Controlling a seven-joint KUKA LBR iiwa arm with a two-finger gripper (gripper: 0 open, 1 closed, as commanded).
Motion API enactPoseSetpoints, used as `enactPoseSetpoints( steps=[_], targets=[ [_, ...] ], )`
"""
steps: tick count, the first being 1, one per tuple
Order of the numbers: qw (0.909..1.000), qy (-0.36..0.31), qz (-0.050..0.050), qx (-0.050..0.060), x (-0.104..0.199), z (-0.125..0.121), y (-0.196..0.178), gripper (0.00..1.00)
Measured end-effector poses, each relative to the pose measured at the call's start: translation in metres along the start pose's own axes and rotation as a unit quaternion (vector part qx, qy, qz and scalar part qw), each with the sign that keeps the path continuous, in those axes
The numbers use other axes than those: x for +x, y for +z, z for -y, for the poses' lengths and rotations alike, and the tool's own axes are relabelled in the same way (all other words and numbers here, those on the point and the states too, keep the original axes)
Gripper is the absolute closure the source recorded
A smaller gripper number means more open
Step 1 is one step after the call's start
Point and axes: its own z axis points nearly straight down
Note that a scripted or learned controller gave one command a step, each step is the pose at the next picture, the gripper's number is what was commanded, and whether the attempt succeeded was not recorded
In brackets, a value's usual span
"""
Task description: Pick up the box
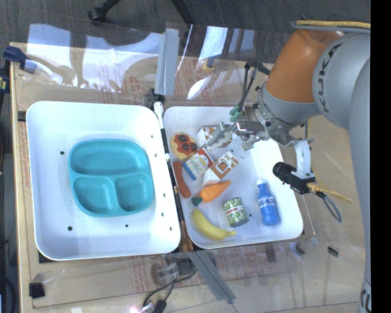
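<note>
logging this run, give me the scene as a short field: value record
left bin: teal divided tray
right bin: small boxes, pizza slice, hot dog, carrot, banana, green can, blue bottle
tool: over the right bin's far end, beside the boxes
box held: not visibly

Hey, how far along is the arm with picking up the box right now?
Done: the arm has reached over the right bin, its hand low at the bin's far end. In hand: it hangs above the small cartons beside the carrot; no box is visibly between its fingers. Left: gripping a box and lifting it. The teal tray sits in the left bin.
</note>
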Motion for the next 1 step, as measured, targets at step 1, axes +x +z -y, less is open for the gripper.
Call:
enactPoseSetpoints(
  steps=[1],
  targets=[
    [0.9993, -0.036, 0.002, -0.004, -0.0254, -0.0228, 0.1112, 0.00]
  ],
)
